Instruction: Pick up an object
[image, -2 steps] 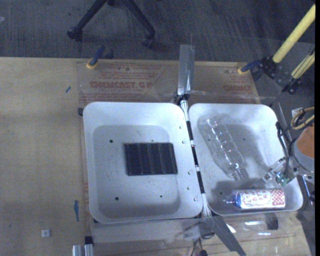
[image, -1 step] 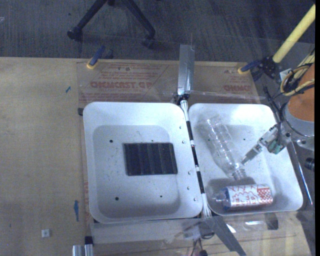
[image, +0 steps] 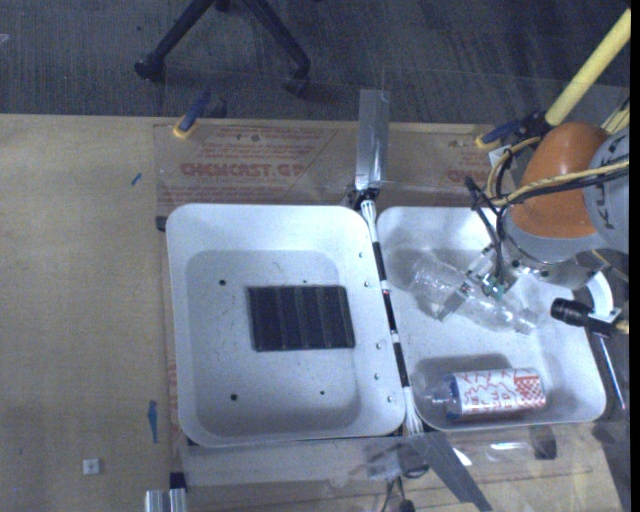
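Over the right bin (image: 590, 400), the gripper (image: 484, 283) rests on a clear plastic bottle (image: 450, 285); its grip cannot be judged. Nearby lies a red-and-white can (image: 495, 392).

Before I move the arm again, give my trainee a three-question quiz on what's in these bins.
1. True or false: the dark ridged pad lies in the right bin.
2. Which thing lies nearest the right bin's front wall?
A. clear bottle
B. red-and-white can
C. dark ridged pad
3. Fill in: the pincer is over the ____ bin, right at the clear bottle.

Key:
1. False; it lies in the left bin.
2. B
3. right
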